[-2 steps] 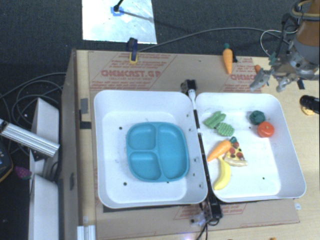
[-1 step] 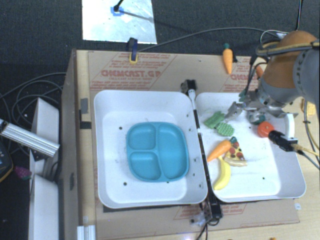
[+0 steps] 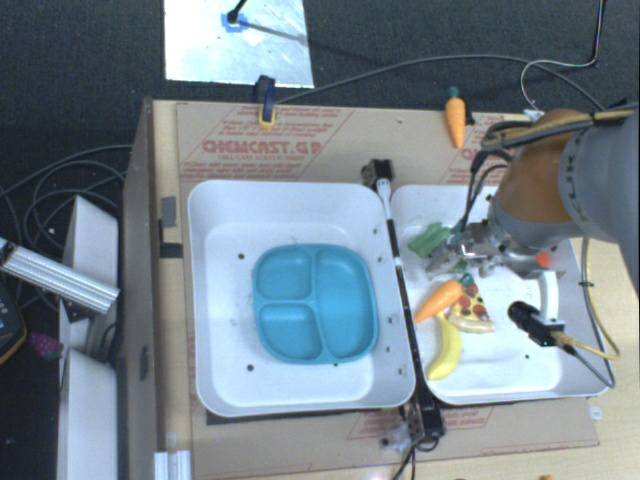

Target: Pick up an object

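Bins are set side by side: the left bin (image 3: 215, 298) carries a blue divided plate (image 3: 313, 303), while the right bin (image 3: 510, 368) holds a green piece (image 3: 430, 238), a toy carrot (image 3: 440, 300), a pizza slice (image 3: 470, 313) and a banana (image 3: 446, 348). The gripper (image 3: 458, 255) is lowered just above the carrot; nothing is seen held. Since these toys are crowded together, a neighbour could be nudged or the wrong one caught.
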Robot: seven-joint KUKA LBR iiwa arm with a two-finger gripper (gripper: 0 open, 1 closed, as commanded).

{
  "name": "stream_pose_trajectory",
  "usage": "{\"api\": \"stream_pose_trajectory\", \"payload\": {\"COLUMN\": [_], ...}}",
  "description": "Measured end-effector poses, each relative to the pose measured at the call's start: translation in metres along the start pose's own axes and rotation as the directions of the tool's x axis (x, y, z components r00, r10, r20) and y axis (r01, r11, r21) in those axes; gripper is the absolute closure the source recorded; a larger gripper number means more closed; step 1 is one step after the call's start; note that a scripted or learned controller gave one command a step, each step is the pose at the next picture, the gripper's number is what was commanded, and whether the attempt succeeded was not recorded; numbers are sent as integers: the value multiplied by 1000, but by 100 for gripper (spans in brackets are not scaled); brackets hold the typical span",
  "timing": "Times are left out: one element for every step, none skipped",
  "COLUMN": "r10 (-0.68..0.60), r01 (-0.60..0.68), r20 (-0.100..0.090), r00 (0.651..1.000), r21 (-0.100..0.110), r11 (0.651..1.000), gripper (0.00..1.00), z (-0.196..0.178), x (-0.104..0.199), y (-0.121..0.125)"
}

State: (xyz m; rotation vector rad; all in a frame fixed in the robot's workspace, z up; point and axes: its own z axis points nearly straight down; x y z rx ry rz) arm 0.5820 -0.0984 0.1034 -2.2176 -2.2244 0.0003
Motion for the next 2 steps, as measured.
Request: {"api": "stream_pose_trajectory", "payload": {"r10": [1,0], "r01": [-1,0], "r20": [0,1], "r00": [1000,1000], "r21": [-1,-4], "r11": [1000,1000], "gripper": [0,100], "z": [19,8], "x": [4,5], "y": [-44,-42]}}
